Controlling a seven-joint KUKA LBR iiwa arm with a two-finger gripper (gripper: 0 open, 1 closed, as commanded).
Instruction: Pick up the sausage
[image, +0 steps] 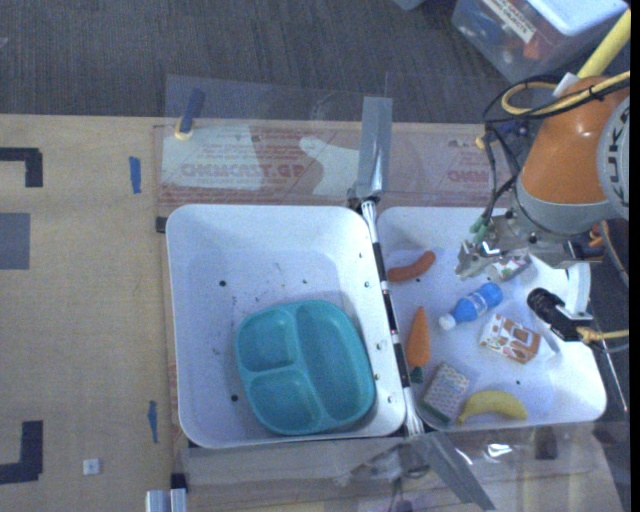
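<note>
- Over the right-hand shallow white bin (590, 400), we see the grey arm with its orange band reaching in from the right, its two-finger gripper (488, 255) hanging above the bin's upper half.
- We find the reddish-brown sausage (412, 266) lying on the bin floor close to the divider, just left of the gripper and apart from it; nothing touches it.
- We judge the gripper sits high and to one side because the pick has not begun: it needs to shift left and come down.
- We cannot tell from this slant how the claw is set, and we see nothing caught in it.
- Around the sausage we note a blue-and-white plastic bottle (473, 304), an orange carrot (419, 337), a printed snack packet (510, 339), a yellow banana (492, 405) and a small speckled block (446, 389).
- Next door, we see a teal three-compartment tray (303, 366) in the left white bin (195, 240).
</note>
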